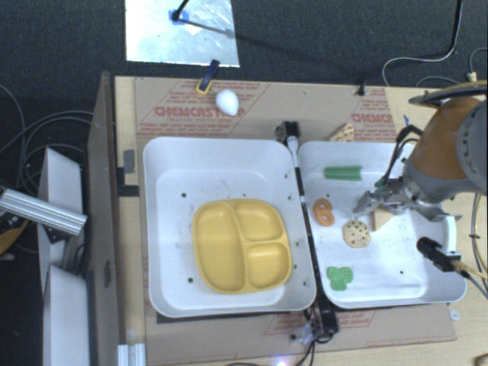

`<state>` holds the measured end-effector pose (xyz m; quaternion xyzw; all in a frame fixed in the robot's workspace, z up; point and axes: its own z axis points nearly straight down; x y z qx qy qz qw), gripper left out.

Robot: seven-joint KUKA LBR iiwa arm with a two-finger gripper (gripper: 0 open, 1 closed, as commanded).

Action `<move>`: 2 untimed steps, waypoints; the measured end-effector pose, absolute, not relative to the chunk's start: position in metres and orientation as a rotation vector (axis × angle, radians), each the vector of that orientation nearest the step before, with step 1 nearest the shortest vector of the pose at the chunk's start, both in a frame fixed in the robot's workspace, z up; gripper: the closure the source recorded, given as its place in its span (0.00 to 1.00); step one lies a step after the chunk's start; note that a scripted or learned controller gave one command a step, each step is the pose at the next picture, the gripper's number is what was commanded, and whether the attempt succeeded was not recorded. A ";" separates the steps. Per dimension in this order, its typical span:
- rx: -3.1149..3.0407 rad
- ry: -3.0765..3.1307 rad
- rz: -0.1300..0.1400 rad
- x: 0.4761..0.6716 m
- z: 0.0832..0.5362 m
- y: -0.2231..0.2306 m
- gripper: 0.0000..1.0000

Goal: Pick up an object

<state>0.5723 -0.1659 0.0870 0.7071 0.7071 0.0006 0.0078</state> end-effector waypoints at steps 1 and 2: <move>2.206 2.208 0.011 0.576 0.106 -0.166 1.00; 2.219 2.217 0.005 0.535 0.196 -0.170 1.00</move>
